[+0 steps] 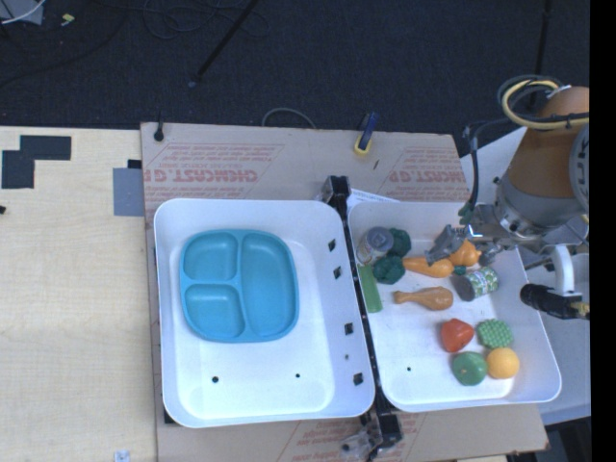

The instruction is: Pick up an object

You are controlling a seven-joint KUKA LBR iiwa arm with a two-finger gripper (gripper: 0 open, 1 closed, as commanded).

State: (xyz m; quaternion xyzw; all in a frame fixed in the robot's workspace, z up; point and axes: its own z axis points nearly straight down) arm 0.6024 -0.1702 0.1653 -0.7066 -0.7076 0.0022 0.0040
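Jaws [460, 243] of mine hang low over the far part of the right bin [539, 393], at the end of my grey arm [544, 176] with its orange band, and from this slanted overhead view I cannot tell how far apart they stand or whether anything sits between them. Right beneath them lies a small orange toy piece [466, 254], touching or nearly touching a long orange carrot-shaped toy [428, 268] that points toward the left bin. Just beside those is a little can [478, 282] with a green patterned label whose print is too small for me to read. A tan drumstick-shaped toy [425, 298] lies near the middle of the bin, and dark green leafy pieces [390, 258] sit with a grey cup near the bin's left wall. Toward the near right corner are a red toy [456, 334], a green textured one [496, 332], a green round one [469, 368] and a yellow-orange ball [502, 362], close together. The left bin [192, 393] holds a blue divided plate [239, 286]. Cardboard [231, 166] on the surface behind the bins bears red lettering, upside down from here, which I cannot make out with certainty.
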